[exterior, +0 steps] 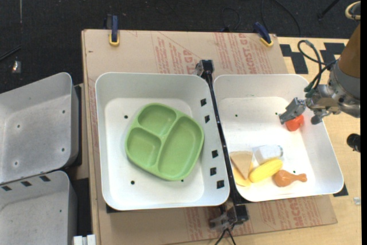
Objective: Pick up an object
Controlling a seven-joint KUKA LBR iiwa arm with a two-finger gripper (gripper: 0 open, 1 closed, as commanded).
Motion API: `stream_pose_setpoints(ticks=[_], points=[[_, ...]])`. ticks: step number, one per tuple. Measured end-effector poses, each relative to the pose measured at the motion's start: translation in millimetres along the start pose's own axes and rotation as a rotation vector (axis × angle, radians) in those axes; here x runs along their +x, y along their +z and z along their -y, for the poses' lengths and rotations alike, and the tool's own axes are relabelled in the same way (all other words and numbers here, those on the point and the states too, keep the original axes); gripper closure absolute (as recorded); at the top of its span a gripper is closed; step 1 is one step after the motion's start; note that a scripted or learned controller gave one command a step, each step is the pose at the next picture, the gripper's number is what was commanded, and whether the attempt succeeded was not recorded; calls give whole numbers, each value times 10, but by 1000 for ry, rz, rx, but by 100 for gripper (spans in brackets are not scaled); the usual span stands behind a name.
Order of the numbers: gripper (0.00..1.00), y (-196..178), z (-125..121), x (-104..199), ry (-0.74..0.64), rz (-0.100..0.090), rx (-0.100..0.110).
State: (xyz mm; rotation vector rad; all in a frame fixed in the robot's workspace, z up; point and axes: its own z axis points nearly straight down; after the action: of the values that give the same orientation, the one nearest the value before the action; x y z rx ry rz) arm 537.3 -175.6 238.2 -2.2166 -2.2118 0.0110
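Observation:
My gripper [304,112] hangs over the upper right part of the right bin [252,89], open, its two fingers spread apart. A small red-orange object [294,123] lies on the bin floor just under the left fingertip [292,107], not between the fingers. Near the bin's front edge lie a yellow banana [265,170], a tan wedge [243,166], a small white-grey piece [268,152] and an orange drumstick [289,178]. A green divided plate [165,140] sits in the left bin [109,123].
A black divider with clips [213,123] runs between the two bins. The bins rest on a cardboard sheet [172,49] clamped at the back. Cables [312,60] loop near the arm at the right. White trays [34,123] stand off to the left.

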Motion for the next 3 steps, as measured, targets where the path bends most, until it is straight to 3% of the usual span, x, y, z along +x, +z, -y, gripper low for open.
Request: stream_pose_setpoints(ticks=[1, 3], points=[[0, -64, -25, 6, -3, 3, -12], [0, 1048, 27, -60, 0, 1, -7]])
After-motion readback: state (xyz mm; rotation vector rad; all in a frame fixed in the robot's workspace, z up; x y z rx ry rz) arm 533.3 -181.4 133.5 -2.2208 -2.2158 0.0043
